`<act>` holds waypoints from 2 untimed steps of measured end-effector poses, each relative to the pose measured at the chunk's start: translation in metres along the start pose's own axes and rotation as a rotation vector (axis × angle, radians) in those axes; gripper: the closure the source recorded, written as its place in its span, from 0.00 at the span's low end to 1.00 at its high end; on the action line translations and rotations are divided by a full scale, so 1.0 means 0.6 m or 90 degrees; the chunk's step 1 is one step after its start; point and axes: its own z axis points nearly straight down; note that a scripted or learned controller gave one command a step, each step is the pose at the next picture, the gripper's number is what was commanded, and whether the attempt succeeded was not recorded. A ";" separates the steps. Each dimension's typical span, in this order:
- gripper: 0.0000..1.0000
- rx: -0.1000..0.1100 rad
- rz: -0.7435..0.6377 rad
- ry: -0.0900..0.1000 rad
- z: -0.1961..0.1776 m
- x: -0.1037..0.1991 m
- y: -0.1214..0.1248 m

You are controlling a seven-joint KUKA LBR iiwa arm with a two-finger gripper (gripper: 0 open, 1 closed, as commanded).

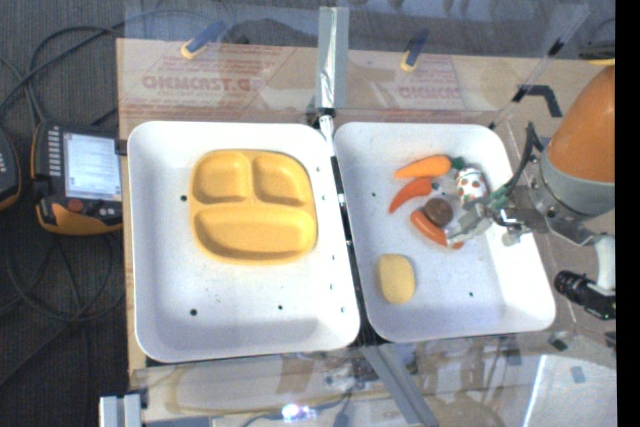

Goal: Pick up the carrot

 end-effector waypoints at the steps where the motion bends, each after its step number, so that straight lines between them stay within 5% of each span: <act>1: 0.00 -0.001 -0.013 0.001 0.048 -0.056 0.085; 2: 0.00 -0.001 0.119 0.003 0.168 -0.068 0.203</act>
